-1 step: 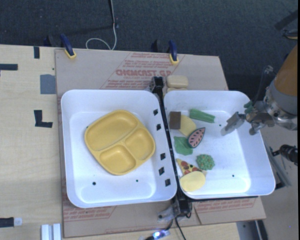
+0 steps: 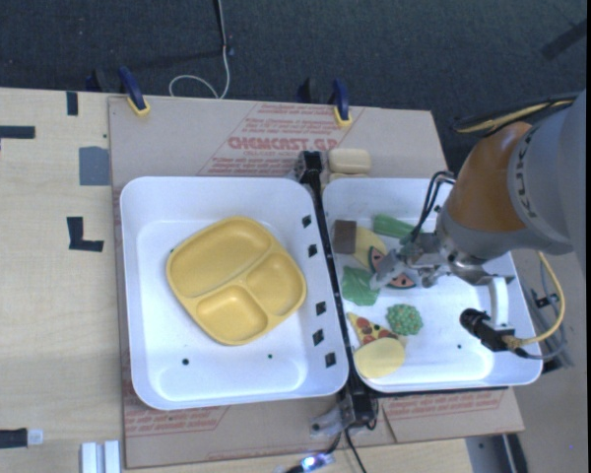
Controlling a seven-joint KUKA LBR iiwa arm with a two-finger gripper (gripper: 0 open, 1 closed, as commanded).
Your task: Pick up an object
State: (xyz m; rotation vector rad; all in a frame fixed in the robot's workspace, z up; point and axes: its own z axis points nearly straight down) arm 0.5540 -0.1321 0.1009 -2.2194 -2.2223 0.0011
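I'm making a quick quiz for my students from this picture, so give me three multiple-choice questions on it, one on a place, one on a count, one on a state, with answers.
1. Where does the yellow divided plastic plate lie?
A. left white bin
B. right white bin
C. on the cardboard

2. How many compartments does that plate have?
A. two
B. three
C. five

3. Where is the arm's tool?
A. over the left bin
B. down among the toy foods in the right bin
C. off the bench

Answers: 1 A, the plate sits in the left white bin. 2 B, its ridges mark three sections. 3 B, it is low by the small green bumpy toy in the right white bin.
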